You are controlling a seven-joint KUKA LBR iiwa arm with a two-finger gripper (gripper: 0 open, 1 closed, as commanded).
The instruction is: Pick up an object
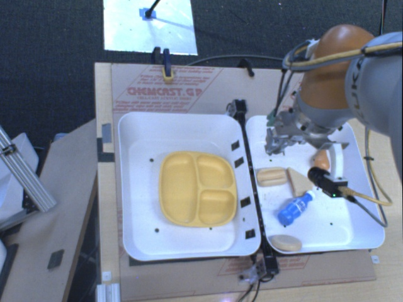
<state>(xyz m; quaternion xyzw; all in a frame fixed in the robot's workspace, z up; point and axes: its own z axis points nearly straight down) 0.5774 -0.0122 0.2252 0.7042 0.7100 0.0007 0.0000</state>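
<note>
- While the gripper (277,145) hangs just above the bun (271,177) in the right bin (362,231), the reach-in step looks underway.
- Finger state: cannot tell.
- Next move, likely: descend onto the bun; the blue bottle (295,209) lies just beyond it.

Right bin (359,231): crowded. Bread roll (271,177), wedge (297,181), blue bottle (295,209) and oval bun (286,243) clustered left and centre; open floor along right and near edge. Left bin (135,143): yellow divided plate (196,189) central, free margin all round. Black divider (247,168) between bins.
</note>
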